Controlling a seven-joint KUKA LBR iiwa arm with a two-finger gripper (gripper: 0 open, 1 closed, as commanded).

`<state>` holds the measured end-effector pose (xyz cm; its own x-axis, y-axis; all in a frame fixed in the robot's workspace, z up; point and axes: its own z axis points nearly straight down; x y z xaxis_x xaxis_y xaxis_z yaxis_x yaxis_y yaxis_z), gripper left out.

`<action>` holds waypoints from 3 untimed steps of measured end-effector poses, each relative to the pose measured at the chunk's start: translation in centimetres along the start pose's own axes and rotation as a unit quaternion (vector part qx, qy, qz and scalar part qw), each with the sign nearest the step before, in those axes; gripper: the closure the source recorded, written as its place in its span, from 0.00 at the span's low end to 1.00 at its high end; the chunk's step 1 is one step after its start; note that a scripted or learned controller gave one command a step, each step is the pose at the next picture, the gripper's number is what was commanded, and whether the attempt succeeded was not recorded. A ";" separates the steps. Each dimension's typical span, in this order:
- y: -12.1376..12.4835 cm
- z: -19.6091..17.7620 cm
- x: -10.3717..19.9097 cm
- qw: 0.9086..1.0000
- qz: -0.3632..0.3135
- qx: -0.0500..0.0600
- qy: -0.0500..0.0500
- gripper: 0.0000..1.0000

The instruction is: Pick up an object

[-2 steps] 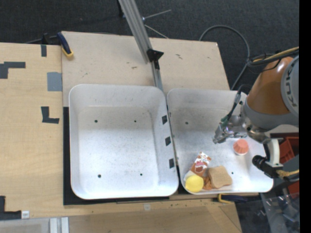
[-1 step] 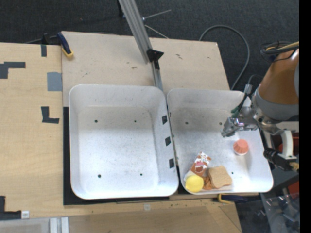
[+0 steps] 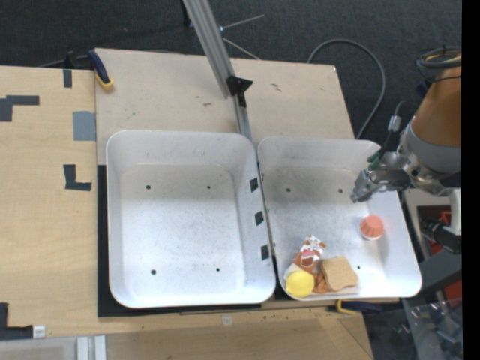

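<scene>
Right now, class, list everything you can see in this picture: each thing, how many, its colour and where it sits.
bins: two, white, side by side on the bench
yellow ball: one, near edge of the right bin
tan slice: one, right of the ball, same bin
small figure: one, orange and white, just above the ball
pink cup: one, right side of the right bin
clamp: one, blue and yellow, bench's far left corner
pole: one, grey metal, slanting above the bins
arm: one, grey and orange, from the right
gripper: one, dark, over the right bin

A slanting metal rail (image 3: 214, 40) crosses the wooden tabletop (image 3: 45, 201), where a blue-and-yellow tool, perhaps a clamp (image 3: 100, 69), lies.
</scene>
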<state>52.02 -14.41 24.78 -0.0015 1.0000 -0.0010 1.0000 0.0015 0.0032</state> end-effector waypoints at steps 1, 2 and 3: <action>0.0 1.4 4.9 1.000 -0.002 0.003 0.001 1.00; 0.8 2.0 9.8 1.000 -0.002 0.003 0.001 1.00; 0.6 1.2 14.5 1.000 -0.003 0.002 0.001 1.00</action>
<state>52.56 0.13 23.52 -0.0071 1.0000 0.0014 1.0000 0.0071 -0.0012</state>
